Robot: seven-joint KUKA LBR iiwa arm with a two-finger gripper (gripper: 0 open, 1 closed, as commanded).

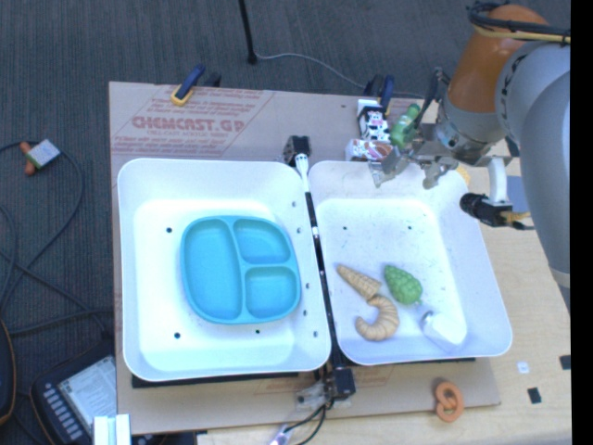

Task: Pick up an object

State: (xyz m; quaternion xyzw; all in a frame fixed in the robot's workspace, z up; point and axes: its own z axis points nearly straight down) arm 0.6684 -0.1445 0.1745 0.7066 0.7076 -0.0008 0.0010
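Observation:
The right bin [482,276] holds a green lumpy object [403,284], a tan stick-shaped piece [359,279], a curled tan croissant-like piece [378,323] and a white object [443,328], all grouped in its near half. My gripper [405,175] hangs over the bin's far edge, well behind those objects. Its two fingers are spread apart and open, with nothing between them. A blue three-compartment plate [243,269] lies in the left bin [148,248].
The grey arm with its orange band [491,54] comes in from the upper right. A black clamp [298,151] sits at the bins' far junction. An orange ring [448,400] lies on the board in front of the right bin. Cables run along the floor at left.

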